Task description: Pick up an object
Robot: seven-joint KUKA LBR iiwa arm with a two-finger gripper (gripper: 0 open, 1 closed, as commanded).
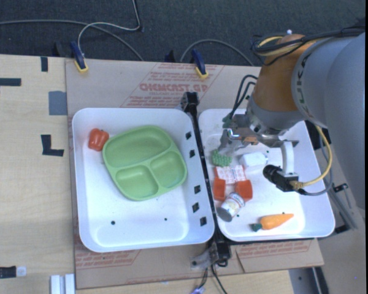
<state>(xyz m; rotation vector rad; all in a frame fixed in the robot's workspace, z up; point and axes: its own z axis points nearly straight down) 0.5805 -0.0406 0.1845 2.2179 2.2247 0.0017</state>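
Red print on the brown cardboard sheet (165, 84) under the bins reads "CHEMCAST GP", seen upside down from this camera; it lies up and to the left of the gripper (230, 141), beyond the far rim of the left bin (86, 164). Smaller red lines beneath that word are too fine to read. Just below the gripper, a small white and red packet (230, 175) in the right bin (316, 219) carries red markings, too blurred to make out.
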